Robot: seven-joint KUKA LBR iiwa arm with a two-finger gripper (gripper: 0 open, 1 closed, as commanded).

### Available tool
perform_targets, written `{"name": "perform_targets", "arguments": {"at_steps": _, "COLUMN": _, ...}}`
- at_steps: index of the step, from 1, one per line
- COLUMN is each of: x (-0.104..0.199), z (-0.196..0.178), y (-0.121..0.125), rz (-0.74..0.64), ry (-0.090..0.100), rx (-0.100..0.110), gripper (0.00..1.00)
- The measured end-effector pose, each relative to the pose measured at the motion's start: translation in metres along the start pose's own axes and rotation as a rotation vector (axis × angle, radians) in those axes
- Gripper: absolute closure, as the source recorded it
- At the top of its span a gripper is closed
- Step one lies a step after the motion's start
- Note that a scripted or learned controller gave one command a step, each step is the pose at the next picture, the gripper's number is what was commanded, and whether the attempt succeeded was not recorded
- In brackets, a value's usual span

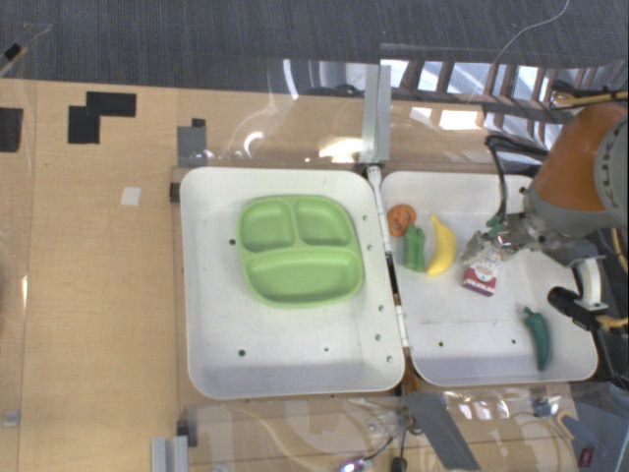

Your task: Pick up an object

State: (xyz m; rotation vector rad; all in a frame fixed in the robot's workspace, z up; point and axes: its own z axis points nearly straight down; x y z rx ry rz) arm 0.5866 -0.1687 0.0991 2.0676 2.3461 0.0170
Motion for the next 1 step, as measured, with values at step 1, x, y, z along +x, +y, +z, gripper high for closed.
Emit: {"name": "perform_targets", "arguments": {"at_steps": 1, "x": 0.0586, "z": -0.1149, "y": 0.007, "rz": 0.032, "ry": 0.003, "rx": 0.017, "gripper": 1.0}}
